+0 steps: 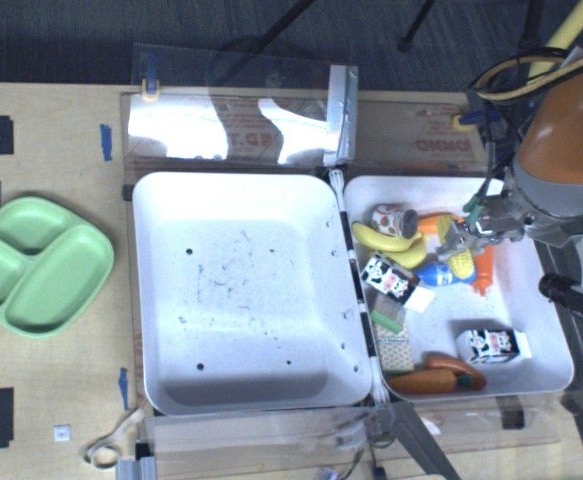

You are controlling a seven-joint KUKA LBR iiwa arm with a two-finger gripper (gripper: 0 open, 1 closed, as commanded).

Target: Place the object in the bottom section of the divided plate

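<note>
The gripper [463, 236] hovers over the right bin's [551, 363] toy pile, finger state unclear, with the divided plate [39, 265] far left across the table.

Reddish printed lettering is seen on the brown cardboard panel [426, 138] standing behind the right bin [546, 353], at about one o'clock in the view, and again on the cardboard [246, 140] behind the left bin [241, 288], at twelve o'clock; in neither place can the words be made out. No legible brand, number or sign is presented on the packaged items.
</note>
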